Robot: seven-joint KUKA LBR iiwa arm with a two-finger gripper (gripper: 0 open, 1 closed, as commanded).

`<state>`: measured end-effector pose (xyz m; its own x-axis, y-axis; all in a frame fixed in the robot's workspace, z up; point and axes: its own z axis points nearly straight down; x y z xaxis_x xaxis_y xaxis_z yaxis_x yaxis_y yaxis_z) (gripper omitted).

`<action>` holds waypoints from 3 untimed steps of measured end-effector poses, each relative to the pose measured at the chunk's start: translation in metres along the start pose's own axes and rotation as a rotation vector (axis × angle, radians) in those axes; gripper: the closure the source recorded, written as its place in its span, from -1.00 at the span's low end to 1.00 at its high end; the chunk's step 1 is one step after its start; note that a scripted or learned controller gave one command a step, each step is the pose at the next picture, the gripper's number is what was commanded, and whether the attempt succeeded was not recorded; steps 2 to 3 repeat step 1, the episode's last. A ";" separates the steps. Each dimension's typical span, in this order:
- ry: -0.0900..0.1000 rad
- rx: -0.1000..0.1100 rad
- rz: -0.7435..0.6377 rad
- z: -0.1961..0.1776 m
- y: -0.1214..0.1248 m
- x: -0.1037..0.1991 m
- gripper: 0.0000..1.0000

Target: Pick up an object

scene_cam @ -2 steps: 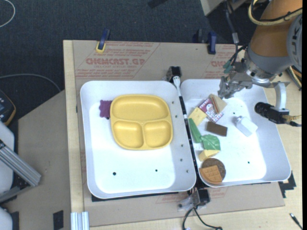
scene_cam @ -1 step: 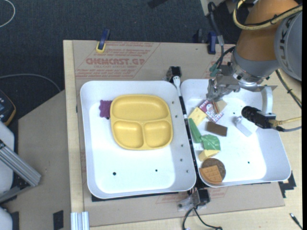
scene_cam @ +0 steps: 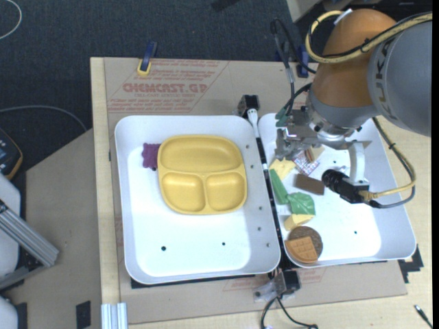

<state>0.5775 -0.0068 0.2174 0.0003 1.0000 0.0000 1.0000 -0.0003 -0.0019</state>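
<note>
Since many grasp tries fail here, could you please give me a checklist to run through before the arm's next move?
1. Gripper over the right bin: ok, it sits above the bin's left end.
2. Objects to pick within that bin: ok, a green piece, a yellow piece and a round brown object lie along its left wall.
3. Finger state: cannot tell, the wrist hides them.
4. Anything already held: cannot tell.
5. Targets well separated: not ok, the green and yellow pieces touch and crowd the wall.
6. Left bin untouched: ok, the yellow tray lies flat with a purple object beside it.
</note>
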 end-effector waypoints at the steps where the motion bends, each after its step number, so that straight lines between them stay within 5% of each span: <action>1: 0.000 -0.002 -0.001 -0.016 -0.010 0.019 1.00; 3: 0.000 -0.002 -0.001 -0.016 -0.010 0.019 1.00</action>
